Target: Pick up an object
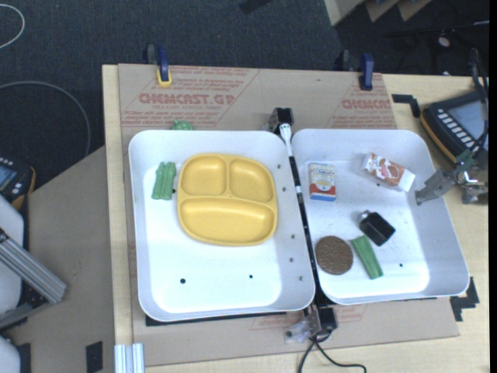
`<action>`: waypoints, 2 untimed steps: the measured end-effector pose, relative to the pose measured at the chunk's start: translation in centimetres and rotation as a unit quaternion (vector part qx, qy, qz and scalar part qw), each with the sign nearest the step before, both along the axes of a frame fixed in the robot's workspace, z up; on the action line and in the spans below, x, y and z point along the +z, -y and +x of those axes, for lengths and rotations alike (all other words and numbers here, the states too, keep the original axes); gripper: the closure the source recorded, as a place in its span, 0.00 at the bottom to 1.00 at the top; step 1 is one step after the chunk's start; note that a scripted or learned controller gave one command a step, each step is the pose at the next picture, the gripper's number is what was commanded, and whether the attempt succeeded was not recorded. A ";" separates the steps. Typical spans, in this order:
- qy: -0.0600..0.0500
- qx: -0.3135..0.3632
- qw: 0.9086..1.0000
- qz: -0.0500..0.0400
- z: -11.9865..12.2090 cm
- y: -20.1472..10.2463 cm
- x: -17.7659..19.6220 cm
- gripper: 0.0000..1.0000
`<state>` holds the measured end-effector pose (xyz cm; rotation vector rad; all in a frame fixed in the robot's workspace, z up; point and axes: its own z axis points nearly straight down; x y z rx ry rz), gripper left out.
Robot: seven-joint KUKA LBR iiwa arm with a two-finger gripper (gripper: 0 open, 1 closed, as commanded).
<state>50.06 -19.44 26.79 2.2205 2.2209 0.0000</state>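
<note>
The right bin (435, 270) holds a small red, white and blue box (321, 182), a red and white packet (388, 171), a black block (377, 228), a brown round disc (334, 255) and a green stick-shaped piece (366, 256) beside the disc. My gripper (436, 186) pokes in at the right bin's right rim, just right of the packet and above the rim. It is small and partly cut off by the frame edge. Nothing shows in its grasp.
The left bin (217, 286) carries a yellow divided plate (227, 199) and a green ridged piece (164, 181) by its left wall. A small green item (182, 125) lies on the board behind that bin. Blue clamps (161, 59) hold the board's far edge.
</note>
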 end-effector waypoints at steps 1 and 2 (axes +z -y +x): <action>0.001 0.001 1.000 -0.001 0.1 0.0 1.1 1.00; -0.005 0.002 1.000 0.003 -2.3 -5.1 -6.2 1.00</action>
